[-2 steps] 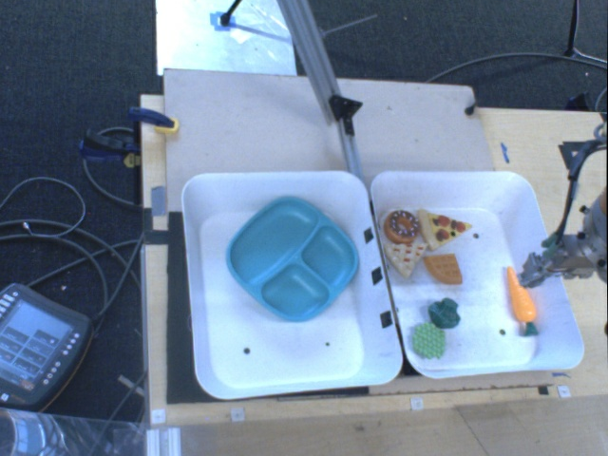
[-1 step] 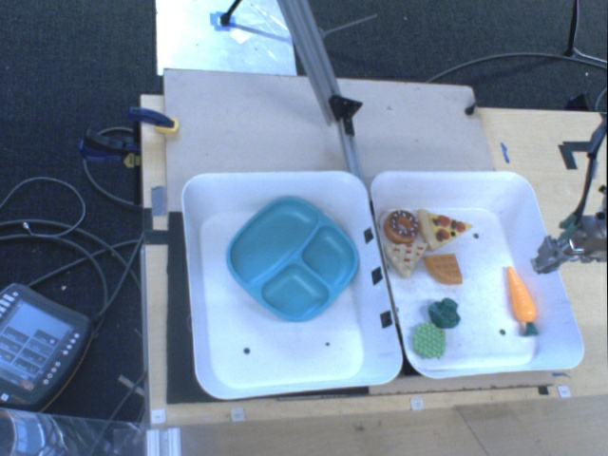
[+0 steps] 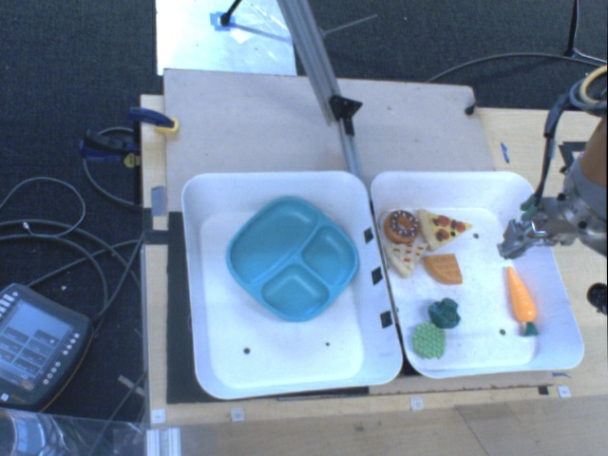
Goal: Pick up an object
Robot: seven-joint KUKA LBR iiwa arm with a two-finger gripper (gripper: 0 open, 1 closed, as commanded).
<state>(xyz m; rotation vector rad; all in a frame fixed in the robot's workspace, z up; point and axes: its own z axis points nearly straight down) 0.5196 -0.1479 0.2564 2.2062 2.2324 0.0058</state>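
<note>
Pick not yet made: grey two-finger gripper (image 3: 514, 238) hangs by the right bin's (image 3: 570, 354) right edge, jaw opening unreadable, nothing visibly held; orange plastic carrot (image 3: 521, 297) lies just below it.

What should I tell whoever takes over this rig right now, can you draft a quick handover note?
Gripper: over the right bin, near its right side, just above the carrot; nothing seen between its fingers, and open or shut can't be judged from this view.
Right bin also holds: donut, pizza slice, waffle piece, orange wedge, dark green broccoli, light green round piece.
Left bin: blue divided plate.
Done: nothing lifted yet.
Left: pick one object; the carrot is nearest.
</note>
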